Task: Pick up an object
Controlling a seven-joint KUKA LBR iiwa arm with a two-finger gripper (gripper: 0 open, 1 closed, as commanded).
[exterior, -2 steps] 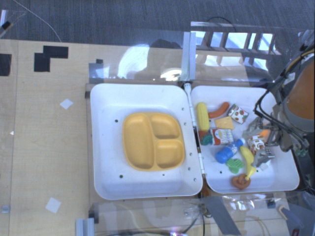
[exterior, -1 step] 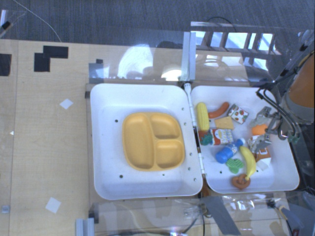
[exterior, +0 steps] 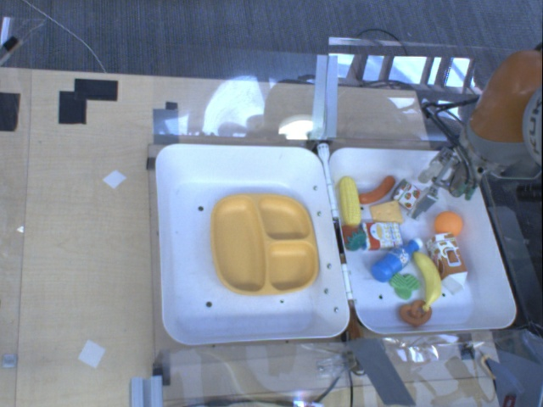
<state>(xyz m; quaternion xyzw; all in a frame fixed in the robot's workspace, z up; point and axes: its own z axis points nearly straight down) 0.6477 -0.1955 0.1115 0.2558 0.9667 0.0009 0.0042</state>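
Overhead, my gripper [exterior: 431, 192] hovered in the right bin [exterior: 496, 303], fingers spread, beside a small carton [exterior: 408, 197], yellow tray [exterior: 264, 243] left.

- Two bins sit side by side on the worktop [exterior: 76, 227].
- Left bin [exterior: 182, 295] holds a divided tray [exterior: 263, 244] at its middle.
- Right bin [exterior: 488, 299] holds a cluster of toy food [exterior: 399, 244]; the tool [exterior: 437, 189] hangs over its far right part.
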